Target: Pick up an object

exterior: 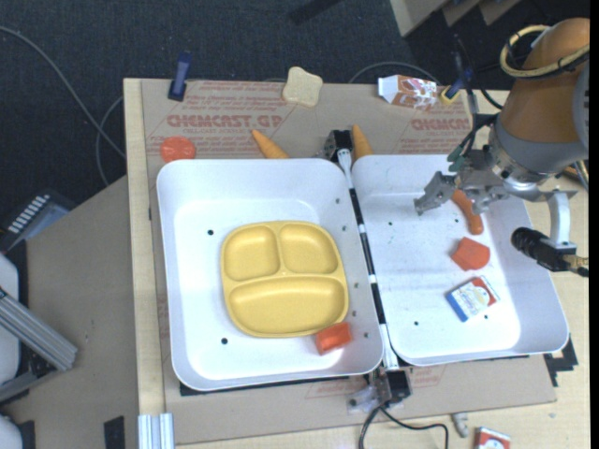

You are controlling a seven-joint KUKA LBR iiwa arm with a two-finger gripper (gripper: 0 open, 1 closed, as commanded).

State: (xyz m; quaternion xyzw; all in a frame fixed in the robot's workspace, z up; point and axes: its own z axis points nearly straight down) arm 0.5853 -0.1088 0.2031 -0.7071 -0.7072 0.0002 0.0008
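The gripper (456,193) is seen low over the back edge of the right bin (524,335).
An orange stick (469,212) is touched or nearly touched by it, but whether the gripper is apart or together cannot be told. A red block (470,253) and a small blue and white box (471,298) are found near the right edge; its words are too small to be read. Open room is left along the bin's left edge. Red letters like "CHEMCAST GP" are printed on the brown board (225,115). A yellow plate (283,278) is kept in the left bin (187,251).
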